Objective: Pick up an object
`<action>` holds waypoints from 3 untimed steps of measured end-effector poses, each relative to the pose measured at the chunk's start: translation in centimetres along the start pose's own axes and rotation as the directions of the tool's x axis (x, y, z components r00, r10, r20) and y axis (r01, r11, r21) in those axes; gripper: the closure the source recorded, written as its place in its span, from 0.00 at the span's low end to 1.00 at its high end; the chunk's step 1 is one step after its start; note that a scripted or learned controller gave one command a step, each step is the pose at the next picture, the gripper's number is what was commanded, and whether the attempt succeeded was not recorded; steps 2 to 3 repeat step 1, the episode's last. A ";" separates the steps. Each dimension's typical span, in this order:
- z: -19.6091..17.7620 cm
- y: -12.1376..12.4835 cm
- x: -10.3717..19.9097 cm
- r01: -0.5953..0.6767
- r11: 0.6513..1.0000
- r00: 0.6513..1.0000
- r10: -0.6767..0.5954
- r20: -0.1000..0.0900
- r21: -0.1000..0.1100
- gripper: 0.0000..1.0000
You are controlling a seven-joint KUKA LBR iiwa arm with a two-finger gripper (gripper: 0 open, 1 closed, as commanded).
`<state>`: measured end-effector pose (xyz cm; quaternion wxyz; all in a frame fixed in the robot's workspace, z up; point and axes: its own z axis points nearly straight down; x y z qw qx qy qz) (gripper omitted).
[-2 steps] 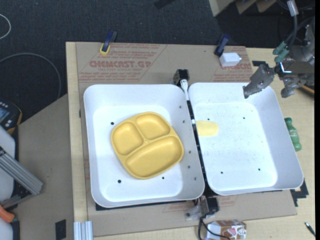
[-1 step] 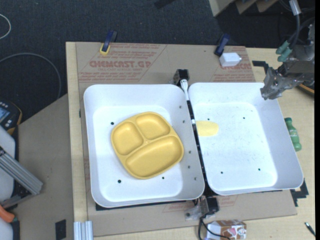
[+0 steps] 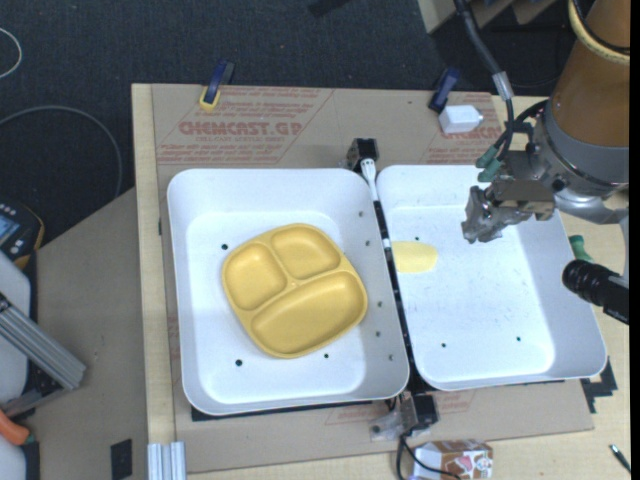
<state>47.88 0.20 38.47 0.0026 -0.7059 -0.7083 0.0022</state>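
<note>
A small pale yellow object (image 3: 414,258) lies on the floor of the right bin (image 3: 500,353), close to its left wall. My gripper (image 3: 480,231) hangs over the right bin, to the right of that object and a little farther back, with nothing seen between its fingers. A yellow three-compartment plate (image 3: 293,289) lies flat in the middle of the left bin (image 3: 200,208).
The two white bins share a raised middle rim with a black clip (image 3: 362,153) at its far end. A white block (image 3: 460,119) and blue clamps sit on the cardboard behind the bins. A black cylinder (image 3: 598,286) juts in at the right bin's edge.
</note>
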 end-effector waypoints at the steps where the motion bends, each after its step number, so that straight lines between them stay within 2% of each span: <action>1: -2.2 0.1 5.2 0.002 1.000 1.000 -0.002 0.000 -0.011 1.00; 3: -2.2 0.1 5.2 0.002 1.000 1.000 -0.002 0.000 -0.011 1.00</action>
